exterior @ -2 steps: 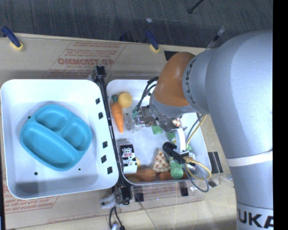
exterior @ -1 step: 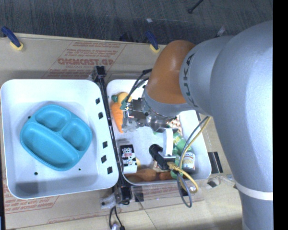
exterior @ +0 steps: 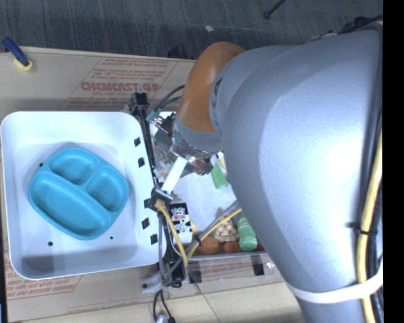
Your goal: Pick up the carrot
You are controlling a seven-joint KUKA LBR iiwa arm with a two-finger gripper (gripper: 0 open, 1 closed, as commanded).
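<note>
The carrot (exterior: 211, 246) seems to be the orange piece low in the right bin (exterior: 200, 195), beside a green toy (exterior: 246, 237). It is probably light, stiff, smooth plastic, best pinched across its middle. The gripper (exterior: 188, 159) hangs above the bin; I cannot tell its state.

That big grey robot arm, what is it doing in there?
The grey robot arm is reaching down into the right-hand white bin, where some toy foods lie near the bottom edge, among them a green piece and something orange-brown. Its job is to pick up a carrot, but the arm hides most of that bin, so I can't tell if it has grabbed anything. The left bin holds a blue divided tray, which nobody is touching.
</note>
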